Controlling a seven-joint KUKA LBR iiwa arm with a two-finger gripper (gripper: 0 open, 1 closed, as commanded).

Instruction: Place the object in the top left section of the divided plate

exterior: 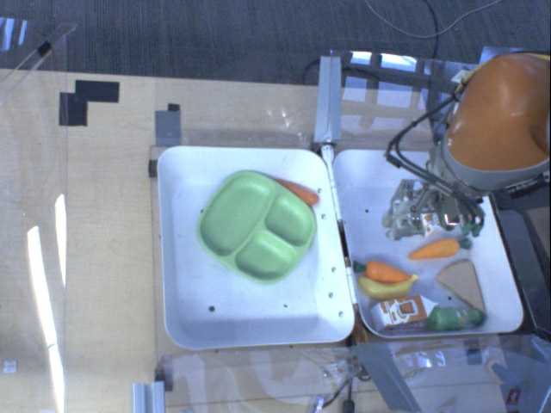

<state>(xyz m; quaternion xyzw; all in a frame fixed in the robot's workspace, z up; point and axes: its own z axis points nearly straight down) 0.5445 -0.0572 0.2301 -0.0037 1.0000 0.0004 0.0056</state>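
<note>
The divided plate (256, 225) is green with three sections and lies tilted in the left bin (185, 308), roughly central, slightly toward the far side. All three sections appear bare. An orange carrot-like piece (298, 192) lies just beyond the plate's far right rim, touching or nearly touching it, on the bin floor close to the divider between the bins; it is outside the plate, not in any section.

The gripper (419, 214) hangs over the right bin (508, 308), in its far half, below the orange band (504, 114) of the arm. Its metallic parts are blurred together against the white floor, so whether the pincer is open, closed, or gripping something cannot be told. No object is clearly seen between its tips.

Right bin contents, near the gripper: a carrot (436, 249) lies just on the near side of the gripper, its green end pointing right. Farther toward the near edge, a second orange piece (385, 272) lies beside the divider, touching a yellow banana-shaped item (385, 286) just below it. A small box with orange and white print (404, 312) sits against the near wall. A green item (452, 318) lies to the right of the box. A tan wedge (464, 282) sits between the carrot and the green item, toward the right wall.

Dark cables (405, 149) loop from the arm above the gripper.
</note>
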